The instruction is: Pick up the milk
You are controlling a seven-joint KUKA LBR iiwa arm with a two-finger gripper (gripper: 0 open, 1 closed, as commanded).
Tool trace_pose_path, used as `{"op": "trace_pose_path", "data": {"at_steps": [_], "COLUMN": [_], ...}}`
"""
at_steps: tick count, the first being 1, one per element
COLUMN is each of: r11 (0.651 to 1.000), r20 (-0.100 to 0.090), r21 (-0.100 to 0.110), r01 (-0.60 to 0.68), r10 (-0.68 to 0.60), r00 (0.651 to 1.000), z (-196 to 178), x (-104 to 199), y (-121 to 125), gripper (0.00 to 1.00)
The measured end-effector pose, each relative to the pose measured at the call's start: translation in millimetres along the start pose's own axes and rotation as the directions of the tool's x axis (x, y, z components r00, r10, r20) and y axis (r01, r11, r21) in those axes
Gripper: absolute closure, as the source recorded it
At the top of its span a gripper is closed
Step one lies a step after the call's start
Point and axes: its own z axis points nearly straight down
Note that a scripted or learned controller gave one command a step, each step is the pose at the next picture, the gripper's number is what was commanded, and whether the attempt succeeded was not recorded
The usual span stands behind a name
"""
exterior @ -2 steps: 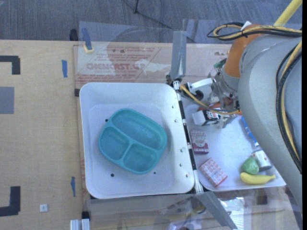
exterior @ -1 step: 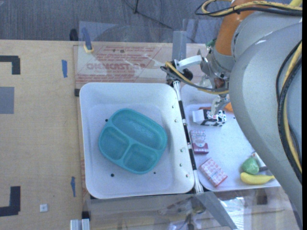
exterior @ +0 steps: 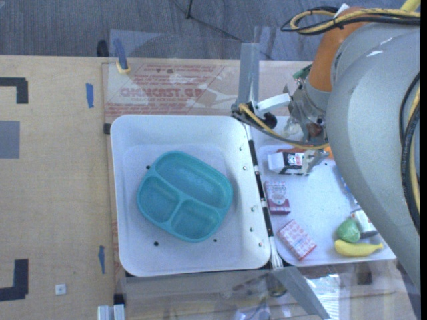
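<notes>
The milk point(exterior: 285, 161), a small white carton with a black and red label, lies on its side near the back of the right bin point(exterior: 319, 199). My gripper point(exterior: 311, 157) hangs low right at the carton's right end, under the grey arm and its orange band. The wrist hides the carton's right end, so I cannot make out whether the gripper touches it.
In the right bin lie a red and white packet point(exterior: 277, 197), a pink box point(exterior: 295, 239), a green fruit point(exterior: 347, 231) and a banana point(exterior: 358, 247). The left bin point(exterior: 127, 145) holds a teal divided plate point(exterior: 185, 195). The arm covers the right bin's far right side.
</notes>
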Motion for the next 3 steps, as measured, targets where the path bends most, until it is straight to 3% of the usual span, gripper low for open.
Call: {"op": "trace_pose_path", "data": {"at_steps": [1, 2, 3], "r11": [0.999, 1.0, 1.0], "r20": [-0.001, 0.001, -0.004], "r21": [-0.001, 0.001, -0.001], "r01": [0.048, 0.004, 0.012], "r10": [-0.048, -0.004, -0.012], "r00": [0.999, 1.0, 1.0], "z": [0, 83, 69], "x": [1, 13, 17], "y": [29, 73, 70], "gripper": [0.0, 0.0, 1.0]}}
